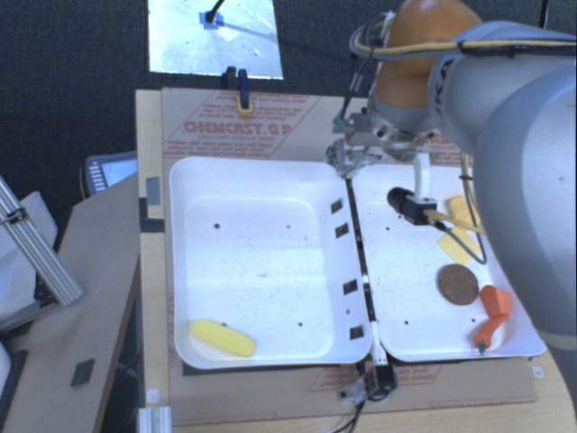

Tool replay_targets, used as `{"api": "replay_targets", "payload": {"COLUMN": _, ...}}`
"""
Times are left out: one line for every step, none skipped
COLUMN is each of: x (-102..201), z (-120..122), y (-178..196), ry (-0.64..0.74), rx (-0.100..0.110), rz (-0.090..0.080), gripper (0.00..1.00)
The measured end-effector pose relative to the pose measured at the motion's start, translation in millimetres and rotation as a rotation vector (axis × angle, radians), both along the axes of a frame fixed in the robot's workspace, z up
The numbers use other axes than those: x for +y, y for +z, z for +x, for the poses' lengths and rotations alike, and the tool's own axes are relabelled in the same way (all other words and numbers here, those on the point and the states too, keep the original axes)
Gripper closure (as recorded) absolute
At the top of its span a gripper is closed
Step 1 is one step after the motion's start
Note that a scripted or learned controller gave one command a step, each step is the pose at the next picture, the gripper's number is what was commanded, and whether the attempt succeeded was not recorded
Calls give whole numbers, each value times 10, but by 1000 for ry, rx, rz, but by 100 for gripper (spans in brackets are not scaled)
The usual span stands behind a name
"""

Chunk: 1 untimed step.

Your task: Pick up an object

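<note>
My gripper (350,159) hangs over the far rim where the two white bins meet, below the orange wrist band. In the left bin (270,174) a yellow corn cob (222,337) lies near the front left corner. The right bin (406,332) holds a brown round disc (458,283), an orange carrot (490,314) at the front right, and two pale yellow pieces (456,246) by the right side, partly behind the arm. All of these lie well away from the gripper.
The big grey arm covers the right bin's right edge. A brown cardboard sheet (239,124) with a yellow-and-black clamp (243,93) lies behind the bins. A silvery plate (215,23) stands further back.
</note>
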<state>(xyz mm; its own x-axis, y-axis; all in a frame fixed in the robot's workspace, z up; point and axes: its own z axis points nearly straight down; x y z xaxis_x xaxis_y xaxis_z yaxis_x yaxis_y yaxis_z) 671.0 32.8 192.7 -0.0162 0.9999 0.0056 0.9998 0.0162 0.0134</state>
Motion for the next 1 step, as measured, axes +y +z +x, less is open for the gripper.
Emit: {"api": "replay_targets", "payload": {"x": 437, "z": -21, "y": 51, "ry": -8, "rx": 10, "rz": -4, "gripper": 100}}
